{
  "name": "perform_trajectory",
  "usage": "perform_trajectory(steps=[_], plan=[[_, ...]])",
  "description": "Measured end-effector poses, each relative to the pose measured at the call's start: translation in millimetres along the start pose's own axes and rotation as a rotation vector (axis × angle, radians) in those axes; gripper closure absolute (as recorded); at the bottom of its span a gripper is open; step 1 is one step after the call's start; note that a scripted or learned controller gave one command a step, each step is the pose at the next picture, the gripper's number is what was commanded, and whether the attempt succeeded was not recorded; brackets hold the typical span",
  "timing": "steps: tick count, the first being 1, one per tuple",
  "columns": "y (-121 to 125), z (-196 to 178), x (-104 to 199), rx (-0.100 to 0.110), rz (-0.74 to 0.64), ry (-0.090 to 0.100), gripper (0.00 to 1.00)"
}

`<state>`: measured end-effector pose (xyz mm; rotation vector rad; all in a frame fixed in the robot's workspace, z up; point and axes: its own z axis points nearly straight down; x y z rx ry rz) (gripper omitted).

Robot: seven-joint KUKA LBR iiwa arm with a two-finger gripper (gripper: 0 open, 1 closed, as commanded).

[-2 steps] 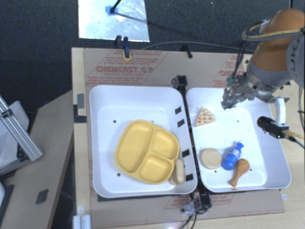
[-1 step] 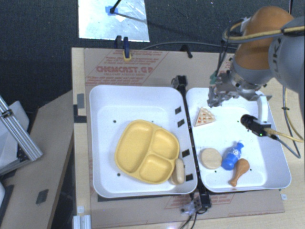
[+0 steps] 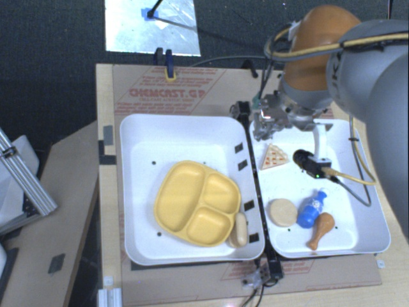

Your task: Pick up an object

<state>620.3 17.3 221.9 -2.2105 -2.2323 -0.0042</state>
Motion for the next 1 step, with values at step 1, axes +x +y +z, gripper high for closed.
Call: perform_trajectory(steps=[1], plan=[[15.1, 7.6, 46.7, -0.001, 0.001, 0.0, 1.0]])
